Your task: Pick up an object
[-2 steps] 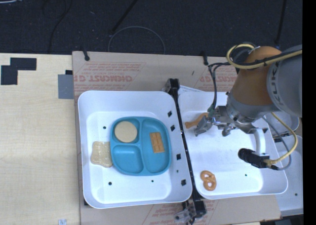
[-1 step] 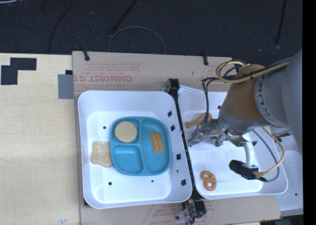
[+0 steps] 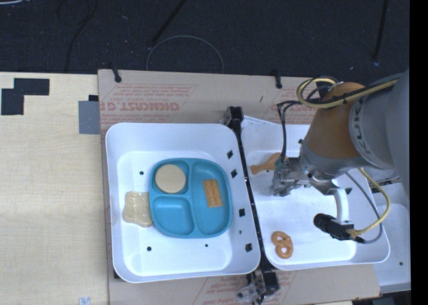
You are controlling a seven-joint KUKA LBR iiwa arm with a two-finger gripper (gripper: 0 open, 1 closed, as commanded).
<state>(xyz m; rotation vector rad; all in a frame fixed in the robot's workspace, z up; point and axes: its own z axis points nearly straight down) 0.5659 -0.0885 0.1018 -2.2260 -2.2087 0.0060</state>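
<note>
Dark floor behind counter [image 3: 47, 196]. Left bin [image 3: 127, 143]: blue tray [image 3: 187, 220]. Right bin [image 3: 314, 257]: end effector [image 3: 286, 183] low, finger spread unreadable; orange piece [image 3: 266, 163] touching at its 10 o'clock, pretzel [image 3: 282, 244] at 6. Risk: off-centre descent nudges piece aside, closes on nothing.

Grey arm [image 3: 374, 130] reaches in from right, wrist bent down, pincer [image 3: 284, 182] low.
</note>
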